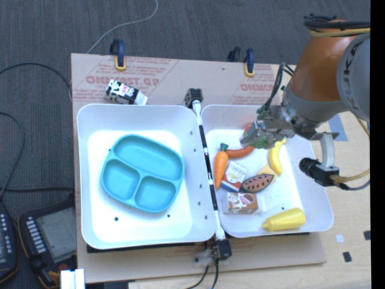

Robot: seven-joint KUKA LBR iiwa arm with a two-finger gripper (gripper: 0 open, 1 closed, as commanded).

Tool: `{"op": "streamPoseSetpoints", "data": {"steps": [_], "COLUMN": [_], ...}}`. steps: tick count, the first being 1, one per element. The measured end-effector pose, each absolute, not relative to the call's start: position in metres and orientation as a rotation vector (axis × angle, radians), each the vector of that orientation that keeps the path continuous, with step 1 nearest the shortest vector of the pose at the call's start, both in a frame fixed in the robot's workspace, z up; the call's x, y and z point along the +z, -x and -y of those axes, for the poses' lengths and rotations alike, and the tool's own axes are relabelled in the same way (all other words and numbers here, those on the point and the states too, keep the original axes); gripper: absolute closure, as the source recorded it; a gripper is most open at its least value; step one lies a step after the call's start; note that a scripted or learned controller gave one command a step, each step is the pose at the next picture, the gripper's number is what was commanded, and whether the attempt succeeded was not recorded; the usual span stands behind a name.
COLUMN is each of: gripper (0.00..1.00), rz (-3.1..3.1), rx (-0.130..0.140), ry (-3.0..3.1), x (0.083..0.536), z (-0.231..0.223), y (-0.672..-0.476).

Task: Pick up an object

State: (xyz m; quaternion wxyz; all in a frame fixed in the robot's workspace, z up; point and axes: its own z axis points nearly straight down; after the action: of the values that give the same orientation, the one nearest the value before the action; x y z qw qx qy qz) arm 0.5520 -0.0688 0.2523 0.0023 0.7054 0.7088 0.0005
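While the grey arm (331, 65) with its orange band fills the upper right of the frame, the table (150, 80) under it carries two white bins side by side. The left bin (90, 221) holds a blue plate with three compartments (142, 172), lying near its middle. The right bin (322, 212) holds the small things. A yellow bottle-like piece (284, 220) lies at its lower right, and a small printed packet (243, 203) lies just left of it. A carrot (221, 164) stands along the left wall, with a white card (235, 173) beside it and a brown oval piece (257, 182) just right of the card. A banana (275, 158) lies a little to the right of center in this bin. An orange-red piece (239, 152) lies between the carrot top and the claw. The claw (260, 136) is low over the upper part of the right bin, near the banana; I cannot tell how its fingers stand, or if something is between them.
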Motion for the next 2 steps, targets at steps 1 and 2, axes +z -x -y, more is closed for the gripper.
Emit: {"op": "streamPoseSetpoints", "data": {"steps": [1, 2], "gripper": [1.0, 1.0], "rz": [-2.224, -2.224], "rx": [0.002, 0.001], "ry": [-2.212, -2.211], "x": [0.262, 0.2717], "z": [0.0689, 0.0691], "y": [-0.5526, -0.553]}}
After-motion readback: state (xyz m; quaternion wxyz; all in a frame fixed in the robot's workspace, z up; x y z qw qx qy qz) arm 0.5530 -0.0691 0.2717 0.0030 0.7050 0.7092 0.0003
